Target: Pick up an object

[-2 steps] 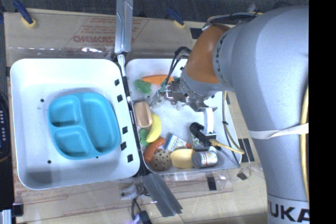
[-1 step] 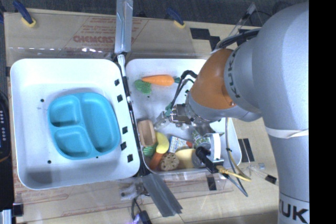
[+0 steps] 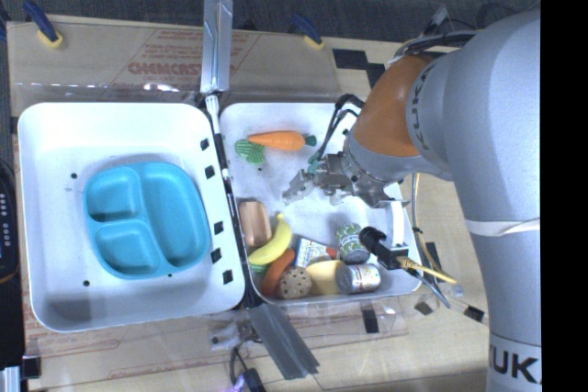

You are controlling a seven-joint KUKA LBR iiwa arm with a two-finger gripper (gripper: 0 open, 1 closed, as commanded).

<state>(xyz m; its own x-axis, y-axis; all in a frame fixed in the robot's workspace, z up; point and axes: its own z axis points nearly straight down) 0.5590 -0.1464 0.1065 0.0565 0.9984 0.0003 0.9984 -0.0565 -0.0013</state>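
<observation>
My gripper hangs over the middle of the right bin, above bare white floor. An orange carrot with a green top lies just behind it, toward the bin's far wall. Along the near side lie a yellow banana, a brown block, a small printed box, a green-and-white can, a silver can, a yellow lemon-like fruit and a speckled brown round piece. Nothing shows between the gripper's tips.
The left bin holds a blue divided plate. A metal divider strip rises between the bins at the back. The grey arm with its orange band covers the right bin's right side.
</observation>
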